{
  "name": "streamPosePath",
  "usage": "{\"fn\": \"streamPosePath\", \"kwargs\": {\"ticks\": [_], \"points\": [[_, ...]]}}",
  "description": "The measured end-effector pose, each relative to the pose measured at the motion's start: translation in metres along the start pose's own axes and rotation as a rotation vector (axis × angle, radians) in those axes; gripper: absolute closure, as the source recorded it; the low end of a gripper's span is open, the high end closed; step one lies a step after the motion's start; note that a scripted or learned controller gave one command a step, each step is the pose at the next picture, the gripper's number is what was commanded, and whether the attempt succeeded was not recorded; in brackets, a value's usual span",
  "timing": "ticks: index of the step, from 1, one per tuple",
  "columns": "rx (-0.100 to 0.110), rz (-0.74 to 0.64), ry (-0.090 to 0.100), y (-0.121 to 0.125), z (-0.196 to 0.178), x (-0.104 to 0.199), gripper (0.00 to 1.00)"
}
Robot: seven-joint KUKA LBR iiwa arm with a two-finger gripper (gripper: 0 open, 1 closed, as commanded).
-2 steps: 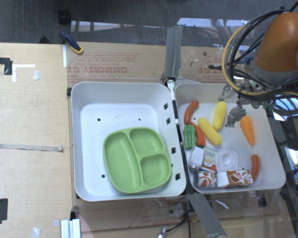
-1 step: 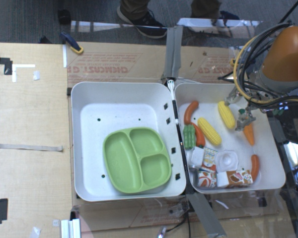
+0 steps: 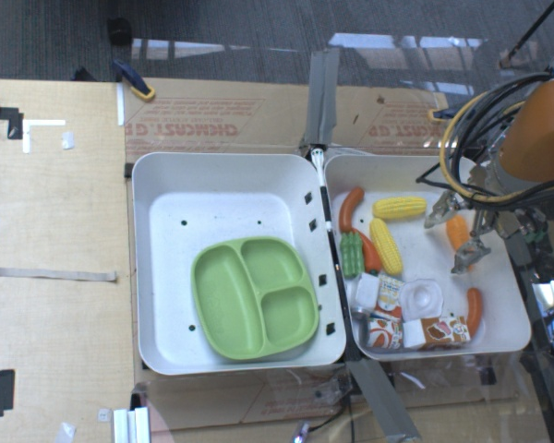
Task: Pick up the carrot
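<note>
Since it looks like a moulded plastic toy, the carrot point(image 3: 456, 232) is judged light, stiff and rather slick, so it is best gripped across its thicker middle, where the sides are least tapered. It is seen as a short orange piece, lying near the right wall of the right bin point(image 3: 517, 340), towards the far edge. The gripper point(image 3: 454, 238) is spread wide, one finger on each side of the carrot, which is not yet clamped.
</note>
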State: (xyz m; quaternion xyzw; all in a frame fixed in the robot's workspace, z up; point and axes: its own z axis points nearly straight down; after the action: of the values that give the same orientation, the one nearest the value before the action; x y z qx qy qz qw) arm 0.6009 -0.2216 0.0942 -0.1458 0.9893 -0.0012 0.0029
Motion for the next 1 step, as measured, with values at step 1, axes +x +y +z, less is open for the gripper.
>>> {"fn": "streamPosePath", "kwargs": {"ticks": [1], "points": [[0.005,-0.001,-0.007,-0.0007,-0.0114,-0.0022,1.00]]}}
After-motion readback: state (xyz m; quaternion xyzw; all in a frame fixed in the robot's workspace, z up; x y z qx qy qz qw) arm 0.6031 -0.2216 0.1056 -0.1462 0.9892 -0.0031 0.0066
